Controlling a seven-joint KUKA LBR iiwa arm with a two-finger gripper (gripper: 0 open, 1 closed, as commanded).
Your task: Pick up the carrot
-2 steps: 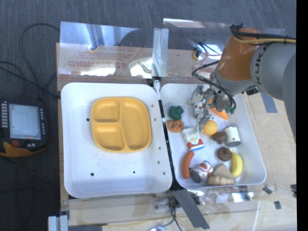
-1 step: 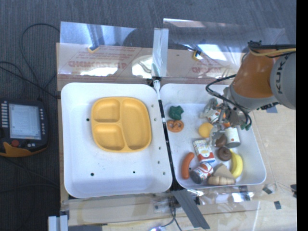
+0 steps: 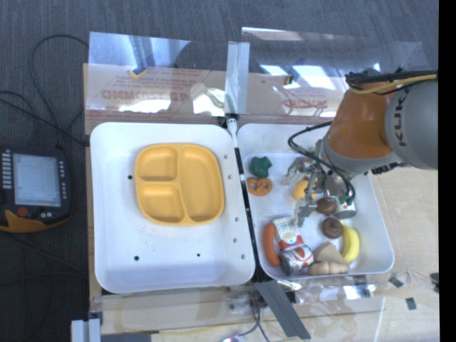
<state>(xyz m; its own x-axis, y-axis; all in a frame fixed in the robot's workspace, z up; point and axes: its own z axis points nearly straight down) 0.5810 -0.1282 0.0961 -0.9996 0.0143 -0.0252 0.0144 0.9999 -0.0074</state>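
Nearest the camera, in the front left corner of the right bin (image 3: 385, 258), the carrot (image 3: 269, 242) is seen as a short orange-red stick lying along the bin's left wall. It is judged to be a light, stiff plastic toy with a smooth, rounded skin that may slip or roll under a poor pinch. A hold across its narrow width at mid-length is judged best, though little room is left between wall and neighbours. Just beside it, on the right, a small carton (image 3: 285, 228) and a can (image 3: 296, 257) are crowded in, perhaps touching it. Further right, a brown doughnut (image 3: 331, 227) and a banana (image 3: 349, 242) are found. The end effector (image 3: 311, 199) hangs over the bin's middle, apart from the carrot; whether it is released or clenched cannot be told.
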